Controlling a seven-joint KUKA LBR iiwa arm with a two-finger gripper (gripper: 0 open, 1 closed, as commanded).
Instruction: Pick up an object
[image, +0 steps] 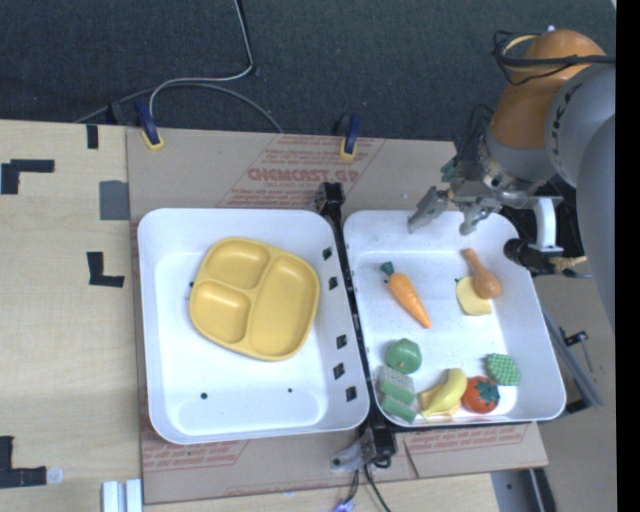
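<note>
A robot arm reaches in from the right over a wooden surface (60, 300) that carries two shallow white bins side by side. The gripper (447, 215) hangs above the far edge of the right bin (530, 330), its two fingers (424, 214) spread well apart and holding nothing, touching nothing that can be seen. Judging from this, the task is at its opening step: the arm is poised over the bin before any descent, and no object has yet been chosen or lifted. The candidates all lie in the right bin. A toy carrot (408, 296) lies at a slant in the bin's left middle, nearest to the fingers; a small brown piece (480, 274) rests to its right, touching a pale yellow piece (473, 298). Along the near edge sit a round green item (403, 355), a banana (445, 391), a red item (480, 395) and a green textured piece (503, 369) (these are crowded together, so a clean grasp there looks harder). The left bin (160, 330) holds a yellow divided plate (254, 297), well apart from the gripper. The next move probably calls for shifting the gripper towards the near side, over one item such as the carrot, turning the open fingers across its narrow width, and lowering until they straddle it before closing.
</note>
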